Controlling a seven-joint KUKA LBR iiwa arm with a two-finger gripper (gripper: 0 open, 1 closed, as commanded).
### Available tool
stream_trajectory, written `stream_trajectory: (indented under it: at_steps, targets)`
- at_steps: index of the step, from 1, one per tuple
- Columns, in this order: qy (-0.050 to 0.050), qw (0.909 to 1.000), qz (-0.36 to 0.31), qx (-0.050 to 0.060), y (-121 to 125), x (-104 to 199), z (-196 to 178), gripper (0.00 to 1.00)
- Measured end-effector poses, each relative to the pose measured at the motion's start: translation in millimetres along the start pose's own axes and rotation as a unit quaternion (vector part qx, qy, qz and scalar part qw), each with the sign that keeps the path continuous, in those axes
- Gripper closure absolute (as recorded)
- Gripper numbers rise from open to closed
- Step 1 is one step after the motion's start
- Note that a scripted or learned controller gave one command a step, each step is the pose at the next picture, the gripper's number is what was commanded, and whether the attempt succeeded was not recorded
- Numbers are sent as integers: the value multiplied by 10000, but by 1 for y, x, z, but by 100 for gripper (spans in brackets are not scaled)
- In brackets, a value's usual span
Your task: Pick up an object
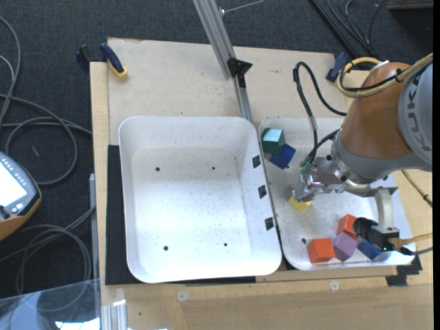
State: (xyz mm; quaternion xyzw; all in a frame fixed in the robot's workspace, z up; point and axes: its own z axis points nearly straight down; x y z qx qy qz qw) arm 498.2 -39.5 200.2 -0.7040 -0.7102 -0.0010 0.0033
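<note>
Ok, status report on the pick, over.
Gripper low in right bin, above yellow block; grip not confirmed. Blue block and teal block close behind it.

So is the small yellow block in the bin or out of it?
In. The small yellow block lies on the right white bin's floor, just under the gripper.

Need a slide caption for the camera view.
Gripper low in right bin above yellow block; other blocks scattered around.

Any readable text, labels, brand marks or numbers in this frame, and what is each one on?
"KU": large dark letters, cut off at the frame edge, on the grey arm casing.
The device screen at the left edge glows, but its content is too blurred to read.
No markings are readable on the blocks or the bins.
</note>
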Motion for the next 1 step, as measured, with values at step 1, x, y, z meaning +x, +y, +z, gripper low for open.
stream_trajectory:
  at_steps: [1]
  targets:
    - [-29,10000,82,33,-11,-80,88,100]
